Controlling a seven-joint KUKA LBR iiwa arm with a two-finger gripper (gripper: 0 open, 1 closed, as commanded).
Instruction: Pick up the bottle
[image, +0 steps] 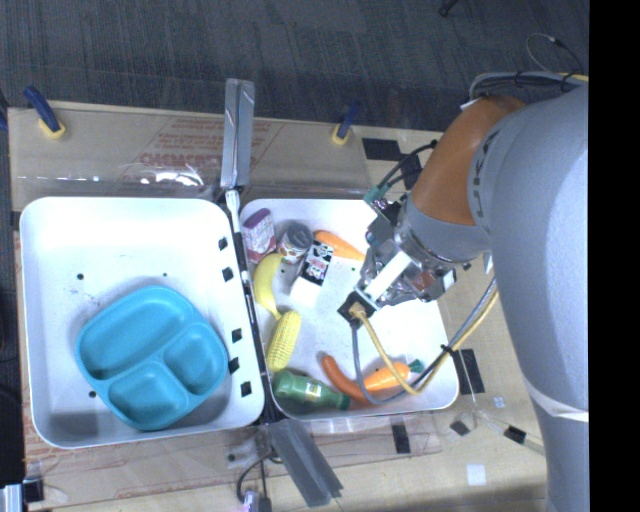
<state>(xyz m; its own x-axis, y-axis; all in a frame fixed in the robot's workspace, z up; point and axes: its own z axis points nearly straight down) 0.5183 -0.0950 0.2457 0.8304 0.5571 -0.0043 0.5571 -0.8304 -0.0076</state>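
Camera view, please: where was the pincer (408, 272), and did it hold something? So asked Mira.

Jan: It hung over the right bin (440, 330), under the grey wrist. The wrist covered it, so I cannot tell if it was open or closed, and I saw nothing in it.

Mira: And the bottle?

Jan: The green bottle (305, 390) lay on its side, well apart from the pincer, below it and to its left in the view. It lay along the near wall of the same bin. Probably it rested there because the wall stops a round body from rolling.

Mira: What was around it?

Jan: An orange carrot (342, 378) touched the bottle's end on the side nearer to the pincer. An ear of corn (283, 338) was just beside the bottle, on its far side. In my opinion the wall and these neighbours left little room, so the pincer should come down across the bottle's middle.
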